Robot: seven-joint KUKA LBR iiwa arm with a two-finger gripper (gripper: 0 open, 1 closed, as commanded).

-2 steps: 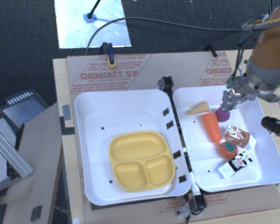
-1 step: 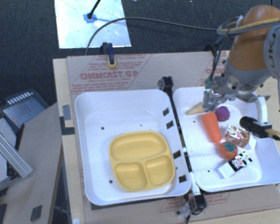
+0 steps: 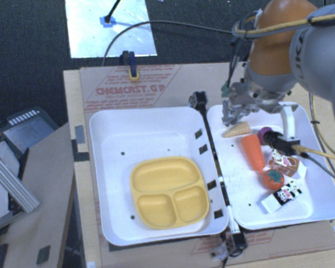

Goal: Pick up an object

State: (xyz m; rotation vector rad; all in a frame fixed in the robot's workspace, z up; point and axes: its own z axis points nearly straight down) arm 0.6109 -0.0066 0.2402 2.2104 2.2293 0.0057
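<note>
Whether the jaws are open or closed cannot be told; the gripper [image 3: 231,117] hangs low in the right bin [image 3: 319,207], just above a tan wedge [image 3: 236,130]. Near it lie an orange carrot [image 3: 252,151] and small cartons. A yellow divided plate [image 3: 169,191] sits in the left bin [image 3: 112,135].

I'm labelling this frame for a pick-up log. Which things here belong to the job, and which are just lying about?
Job:
hand, low in the right bin
tan wedge beside it
orange carrot
purple piece
red strawberry
black-and-white block

Lying about:
yellow divided tray in the left bin
</note>
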